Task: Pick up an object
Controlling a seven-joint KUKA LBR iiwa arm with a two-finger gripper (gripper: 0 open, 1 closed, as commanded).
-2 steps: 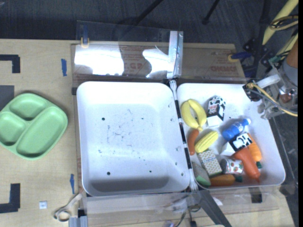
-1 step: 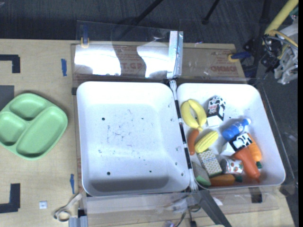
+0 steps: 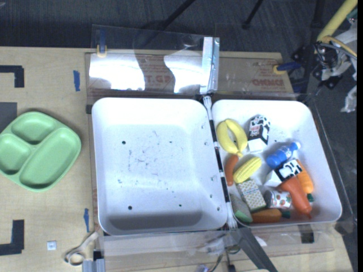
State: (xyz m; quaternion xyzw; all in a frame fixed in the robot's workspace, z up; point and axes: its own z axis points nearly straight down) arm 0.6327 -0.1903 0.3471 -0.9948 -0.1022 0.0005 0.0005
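Toys (image 3: 266, 171) heaped in right bin (image 3: 323, 146)

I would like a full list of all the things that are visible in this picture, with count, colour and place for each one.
left bin: 1, white, middle of the bench
right bin: 1, white, beside the left bin
banana: 1, yellow, right bin, upper left part
corn cob: 1, yellow, right bin, centre
bottle: 1, blue, right bin, right of the corn cob
carrots: at least 2, orange, right bin, lower right part
small carton: 1, black and white, right bin, top
divided plate: 1, green, on the bench left of both bins
clear panel: 1, transparent, behind the left bin
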